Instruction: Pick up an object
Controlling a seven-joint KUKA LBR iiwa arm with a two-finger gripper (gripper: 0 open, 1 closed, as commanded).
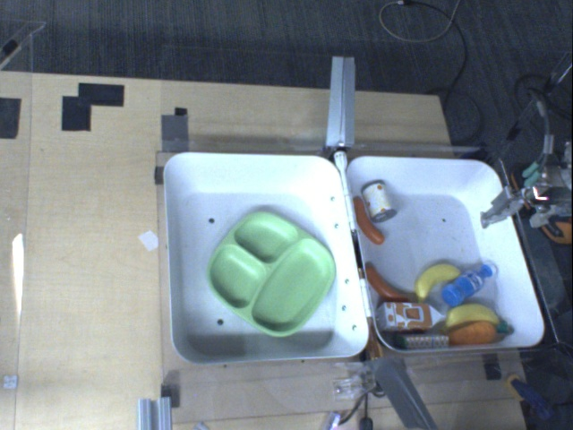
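Wooden bench (pixel 81 267), dark carpet (pixel 224 16) behind.

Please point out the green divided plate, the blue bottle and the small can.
green divided plate (pixel 273 272), camera view, on the ridge between compartments.
blue bottle (pixel 466 286), camera view, on its body.
small can (pixel 379 201), camera view, on its side.

In the right bin (pixel 448 186) a small can (pixel 378 201) lies at 11 o'clock, a sausage (pixel 368 221) just below it. A second sausage (pixel 387 286), a banana (pixel 436 279) and a blue bottle (pixel 468 285) lie toward 6 o'clock, with a carton (pixel 410 314), another banana (pixel 472 315) and an orange carrot (pixel 472 333) along the near wall.
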